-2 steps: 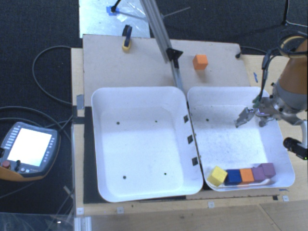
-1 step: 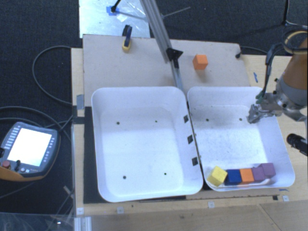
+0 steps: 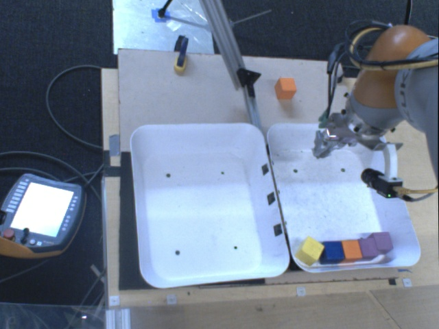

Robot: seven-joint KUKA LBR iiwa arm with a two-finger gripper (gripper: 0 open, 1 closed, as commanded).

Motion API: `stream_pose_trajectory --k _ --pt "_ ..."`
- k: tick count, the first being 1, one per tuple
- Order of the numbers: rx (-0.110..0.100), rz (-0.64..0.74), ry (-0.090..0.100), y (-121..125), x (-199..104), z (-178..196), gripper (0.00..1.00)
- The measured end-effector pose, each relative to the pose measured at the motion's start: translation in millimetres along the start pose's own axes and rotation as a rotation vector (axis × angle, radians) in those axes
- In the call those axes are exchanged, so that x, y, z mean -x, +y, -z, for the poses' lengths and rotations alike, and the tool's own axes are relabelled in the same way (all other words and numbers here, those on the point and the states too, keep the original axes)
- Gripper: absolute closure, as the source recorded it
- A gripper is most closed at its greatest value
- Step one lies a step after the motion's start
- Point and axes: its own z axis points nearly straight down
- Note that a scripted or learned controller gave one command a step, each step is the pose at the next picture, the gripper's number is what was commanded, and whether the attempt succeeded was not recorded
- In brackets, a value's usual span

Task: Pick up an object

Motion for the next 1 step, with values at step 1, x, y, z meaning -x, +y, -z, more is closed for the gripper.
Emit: stream_pose_trajectory --k 1 --pt "-0.012 -0.013 0.0 -67.6 -16.2 -53.4 1.0"
